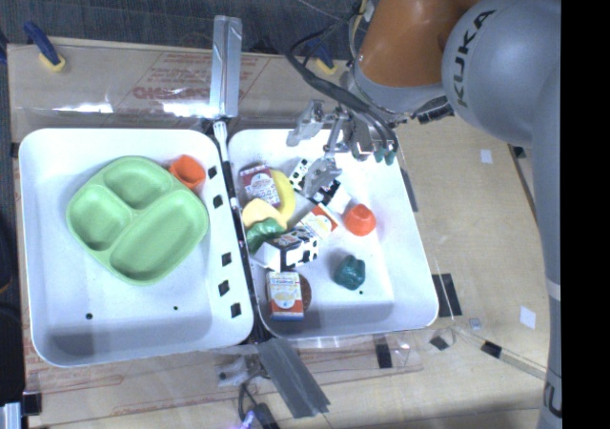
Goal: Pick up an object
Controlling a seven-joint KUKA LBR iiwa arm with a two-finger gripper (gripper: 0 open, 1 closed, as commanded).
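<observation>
Partly hidden, fingers [322, 173] state unclear, above cluttered right bin [412, 236], items overlapping.

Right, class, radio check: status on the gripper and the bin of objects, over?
Gripper low over the right bin, fingers unreadable. Black-and-white block directly beneath, nothing seen gripped. Banana and orange cup crowd close by.

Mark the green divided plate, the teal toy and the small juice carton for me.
green divided plate [138, 217], camera view, on its centre ridge.
teal toy [349, 272], camera view, on its body.
juice carton [285, 296], camera view, on its front.
</observation>
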